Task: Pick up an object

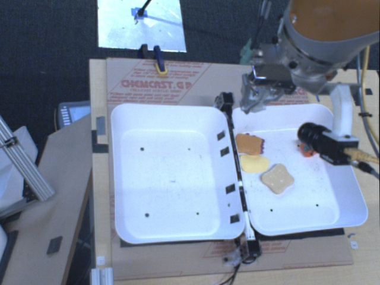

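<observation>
The arm is hovering with its gripper (256, 100) above the back edge of the right bin (350, 215), near the divide from the left bin (127, 218), and whether the jaws are parted or closed cannot be told from this slant; nothing is showing between them. The candidates are lying below and just forward of the jaws: an orange-brown toast-like piece (249, 143), a pale yellow flat piece (254, 164) touching its near side, and a tan bread-slice piece (278, 179) just beside that. A good pick is probably calling for choosing one piece, likely the tan slice since its edges are freest, centring over it and descending straight so neighbours are not getting nudged. The grey wrist with its orange band (326, 5) is reaching in from the right, pointing steeply downward.
</observation>
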### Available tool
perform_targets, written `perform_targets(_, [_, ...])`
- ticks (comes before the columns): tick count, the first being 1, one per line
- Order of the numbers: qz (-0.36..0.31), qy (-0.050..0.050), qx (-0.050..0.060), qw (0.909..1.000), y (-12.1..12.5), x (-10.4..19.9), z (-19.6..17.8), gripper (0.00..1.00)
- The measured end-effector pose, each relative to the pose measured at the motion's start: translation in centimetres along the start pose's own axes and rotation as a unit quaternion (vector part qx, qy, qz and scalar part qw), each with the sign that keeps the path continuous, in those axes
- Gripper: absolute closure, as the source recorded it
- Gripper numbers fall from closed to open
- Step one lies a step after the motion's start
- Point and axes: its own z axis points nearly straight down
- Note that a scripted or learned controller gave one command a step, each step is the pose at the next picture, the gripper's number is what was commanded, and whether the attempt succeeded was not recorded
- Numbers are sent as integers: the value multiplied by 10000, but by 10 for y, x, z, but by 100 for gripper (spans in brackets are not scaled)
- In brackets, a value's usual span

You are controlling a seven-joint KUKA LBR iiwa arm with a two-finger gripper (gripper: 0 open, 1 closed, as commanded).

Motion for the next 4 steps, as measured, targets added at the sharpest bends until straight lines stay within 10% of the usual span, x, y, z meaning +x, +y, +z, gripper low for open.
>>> perform_targets(2, [-3, -16, 62, 10000, 68, 109, -2, 100])
perform_targets(3, [28, -22, 66, 10000, 85, 107, -23, 100])
perform_targets(4, [20, -25, 81, 10000, 84, 107, -22, 0])
